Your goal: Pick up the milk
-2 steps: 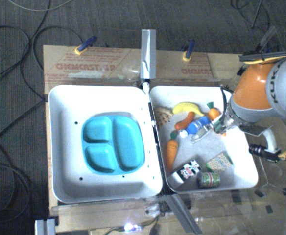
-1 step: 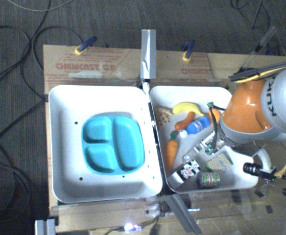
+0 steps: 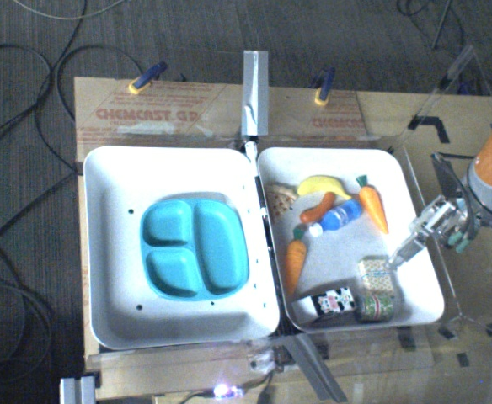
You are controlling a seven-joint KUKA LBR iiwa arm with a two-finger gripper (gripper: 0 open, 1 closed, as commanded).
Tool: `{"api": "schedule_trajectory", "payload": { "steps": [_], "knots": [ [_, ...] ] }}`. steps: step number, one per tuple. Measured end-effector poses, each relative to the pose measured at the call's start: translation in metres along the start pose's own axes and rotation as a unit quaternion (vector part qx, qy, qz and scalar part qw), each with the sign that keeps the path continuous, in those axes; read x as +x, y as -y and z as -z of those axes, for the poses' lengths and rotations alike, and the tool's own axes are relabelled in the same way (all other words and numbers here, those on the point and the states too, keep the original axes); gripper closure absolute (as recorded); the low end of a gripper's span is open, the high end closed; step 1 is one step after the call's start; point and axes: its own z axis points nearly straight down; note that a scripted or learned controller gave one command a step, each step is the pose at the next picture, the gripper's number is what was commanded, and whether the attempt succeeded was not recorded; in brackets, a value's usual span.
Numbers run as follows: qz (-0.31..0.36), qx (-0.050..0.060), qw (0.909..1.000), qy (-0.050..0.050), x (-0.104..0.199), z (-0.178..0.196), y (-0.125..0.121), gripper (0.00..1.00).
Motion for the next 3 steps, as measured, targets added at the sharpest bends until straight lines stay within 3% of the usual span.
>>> {"api": "schedule_trajectory", "payload": {
  "steps": [1, 2, 3],
  "knots": [
    [0.0, 0.0, 1.0, 0.0, 0.0, 0.0, 0.0, 0.0],
    [0.012, -0.001, 0.9999, 0.001, 0.008, -0.117, -0.013, 0.0],
    [0.039, 0.001, 0.9992, -0.001, -0.013, -0.102, 0.015, 0.0]
  ]
}}
